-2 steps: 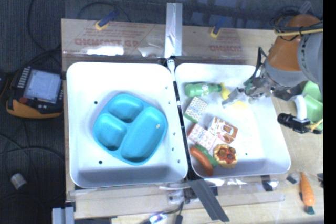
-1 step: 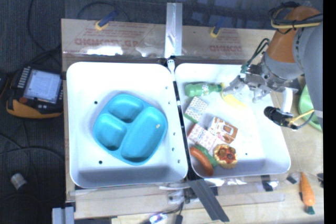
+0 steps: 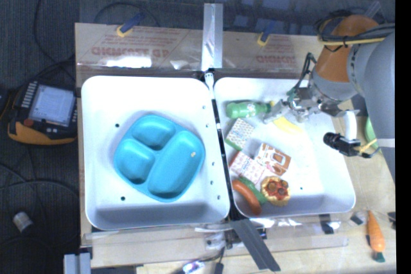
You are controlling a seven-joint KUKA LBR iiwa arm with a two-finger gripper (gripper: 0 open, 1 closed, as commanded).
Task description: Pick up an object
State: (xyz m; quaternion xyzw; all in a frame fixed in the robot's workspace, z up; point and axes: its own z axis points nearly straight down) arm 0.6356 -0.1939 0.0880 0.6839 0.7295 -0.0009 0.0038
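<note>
While low in the right bin [image 3: 334, 199], the tool [image 3: 297, 102] hides its opening beside the green bottle [image 3: 247, 109].

Pale wooden bench [image 3: 379, 196], seen from above at a slant. Directly on it, two shallow white bins touching side by side: left bin [image 3: 103, 202], right bin [image 3: 334, 186]. Behind both, flat brown cardboard [image 3: 148, 48] under clear tape, with yellow clips at its far edge. At the near right corner, just beside the right bin, an orange carrot-shaped toy [image 3: 376, 239].
</note>
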